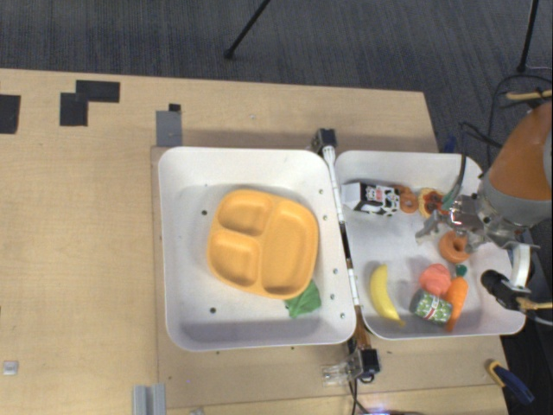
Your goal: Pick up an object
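Note:
The right bin (pixel 484 171) holds several small items. A yellow banana (pixel 383 292) lies near its left wall. A black and white carton (pixel 376 198) lies at the back, with a small orange ring (pixel 408 202) beside it. A pink-red ball (pixel 436 277), an orange carrot (pixel 457 296) and a green can (pixel 429 307) crowd the front. My gripper (pixel 445 221) hangs low over the bin's right half, just above and behind an orange doughnut-shaped ring (pixel 454 247). Nothing shows as lifted in it.
The left bin (pixel 186 258) carries a yellow-orange divided plate (pixel 262 242) with a green scrap (pixel 304 301) at its front right corner. The arm's grey wrist (pixel 510 201) and orange band (pixel 529 150) overhang the right bin's right rim.

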`<control>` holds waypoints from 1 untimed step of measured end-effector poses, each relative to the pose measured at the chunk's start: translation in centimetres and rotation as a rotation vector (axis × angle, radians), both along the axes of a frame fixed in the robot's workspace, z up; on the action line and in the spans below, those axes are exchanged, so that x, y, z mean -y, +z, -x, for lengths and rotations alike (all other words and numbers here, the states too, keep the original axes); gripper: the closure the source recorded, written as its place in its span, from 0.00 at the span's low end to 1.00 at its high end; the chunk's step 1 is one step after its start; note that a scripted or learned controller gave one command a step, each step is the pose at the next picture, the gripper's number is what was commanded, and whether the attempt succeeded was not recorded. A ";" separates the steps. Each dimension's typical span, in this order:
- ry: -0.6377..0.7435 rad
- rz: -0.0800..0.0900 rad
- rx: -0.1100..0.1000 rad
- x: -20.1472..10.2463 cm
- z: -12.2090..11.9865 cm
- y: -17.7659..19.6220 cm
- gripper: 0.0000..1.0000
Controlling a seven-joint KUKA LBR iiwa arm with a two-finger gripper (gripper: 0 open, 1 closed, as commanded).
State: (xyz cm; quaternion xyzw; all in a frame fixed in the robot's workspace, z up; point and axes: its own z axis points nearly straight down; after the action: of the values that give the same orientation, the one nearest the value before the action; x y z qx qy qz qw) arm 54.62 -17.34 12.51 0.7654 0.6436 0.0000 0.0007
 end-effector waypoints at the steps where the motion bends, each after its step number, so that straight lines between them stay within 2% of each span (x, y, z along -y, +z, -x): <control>1: 0.312 0.007 0.015 1.6 -1.3 -3.2 0.00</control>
State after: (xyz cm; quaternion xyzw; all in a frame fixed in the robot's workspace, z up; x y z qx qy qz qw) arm 55.87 -18.96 9.32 0.6559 0.7548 0.0034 0.0082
